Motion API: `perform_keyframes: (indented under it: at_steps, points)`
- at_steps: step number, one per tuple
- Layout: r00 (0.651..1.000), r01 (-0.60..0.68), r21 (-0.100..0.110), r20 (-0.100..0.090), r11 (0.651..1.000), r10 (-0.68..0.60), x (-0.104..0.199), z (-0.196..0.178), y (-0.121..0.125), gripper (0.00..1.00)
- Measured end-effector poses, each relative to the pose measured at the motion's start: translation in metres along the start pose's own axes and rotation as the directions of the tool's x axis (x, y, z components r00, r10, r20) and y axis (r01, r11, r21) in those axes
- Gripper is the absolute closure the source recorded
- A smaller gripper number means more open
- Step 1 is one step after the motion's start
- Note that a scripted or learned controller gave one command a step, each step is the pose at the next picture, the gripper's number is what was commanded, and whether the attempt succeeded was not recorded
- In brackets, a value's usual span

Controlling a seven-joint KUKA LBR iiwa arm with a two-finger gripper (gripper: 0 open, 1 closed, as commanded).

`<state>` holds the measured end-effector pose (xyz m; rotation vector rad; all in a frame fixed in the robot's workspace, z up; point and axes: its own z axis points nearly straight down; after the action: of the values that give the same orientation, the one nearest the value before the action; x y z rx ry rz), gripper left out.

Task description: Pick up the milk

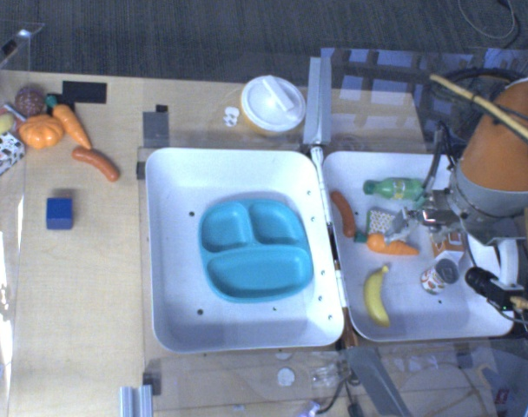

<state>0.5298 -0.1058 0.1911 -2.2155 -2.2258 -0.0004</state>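
Note:
The gripper (419, 217) hangs low over the middle of the right bin (481, 320), under the grey wrist and orange band. A small patterned carton (381, 221) lies just to its left, beside a carrot (391, 245). Below the wrist a white and orange box (445, 241) is partly hidden. In front of that box lies a white cup-like container with a dark round end (439, 274). I cannot tell which of these is the milk. Nothing shows between the gripper's tips.
The right bin also holds a green bottle (394, 187), a sausage (343, 213) by the left wall and a banana (377, 295) near the front. The left bin (173, 233) holds a blue divided tray (257, 248). Toy food, a spotted carton (3, 155) and a blue cube (60, 213) lie on the bench at left.

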Motion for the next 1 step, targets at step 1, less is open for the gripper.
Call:
perform_keyframes:
  at_steps: [1]
  points:
    - [0.982, -0.187, 0.001, 0.000, 0.982, 0.187, -0.0609, 0.0649, -0.0172, 0.00]
